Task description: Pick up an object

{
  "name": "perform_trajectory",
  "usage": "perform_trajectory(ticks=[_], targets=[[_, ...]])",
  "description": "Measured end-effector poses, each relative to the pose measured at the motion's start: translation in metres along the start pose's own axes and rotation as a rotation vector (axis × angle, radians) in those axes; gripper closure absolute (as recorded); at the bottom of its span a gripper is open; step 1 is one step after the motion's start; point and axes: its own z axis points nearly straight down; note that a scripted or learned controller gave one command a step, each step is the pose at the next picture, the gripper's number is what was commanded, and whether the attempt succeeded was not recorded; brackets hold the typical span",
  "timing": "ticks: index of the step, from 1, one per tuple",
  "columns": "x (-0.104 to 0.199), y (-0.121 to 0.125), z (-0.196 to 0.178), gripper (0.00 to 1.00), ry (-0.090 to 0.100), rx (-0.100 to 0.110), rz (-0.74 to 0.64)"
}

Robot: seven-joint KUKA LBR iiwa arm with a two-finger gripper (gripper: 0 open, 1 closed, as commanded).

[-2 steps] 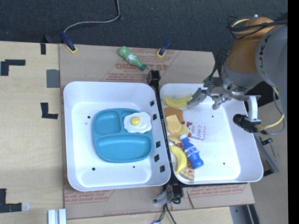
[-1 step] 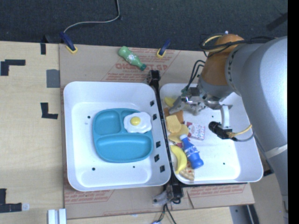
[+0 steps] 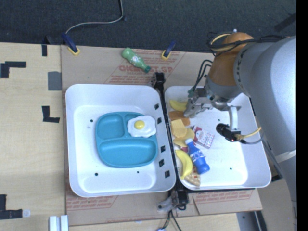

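Your claw (image 3: 192, 107) hangs low over the far left part of the right bin (image 3: 250, 177), close to the divider between the two bins; whether it is spread or pressed together you cannot tell from this angle, and nothing is visibly pinched in it. The nearest candidate is the pale yellow piece (image 3: 177, 105) just beside the claw, toward the divider, and the orange-tan cheese-like block (image 3: 180, 127) lies just nearer to you along that same wall. From there the pile runs along the bin's left edge toward its near corner: a small red-and-white packet (image 3: 206, 138), a blue bottle (image 3: 197, 159) lying with its long axis roughly along the divider, and a yellow banana (image 3: 183, 163) touching it. I judge the move turns on a short shift toward the divider and down. The left bin (image 3: 77, 129) holds a blue divided tray (image 3: 126, 144) with a fried egg toy (image 3: 141, 126) on its far right corner. A green bottle (image 3: 135, 60) lies on the surface beyond the bins.
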Motion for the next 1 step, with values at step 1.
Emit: perform_trajectory(ticks=[1], targets=[[0.0000, -0.0002, 0.0002, 0.00, 0.000, 0.000, 0.000]])
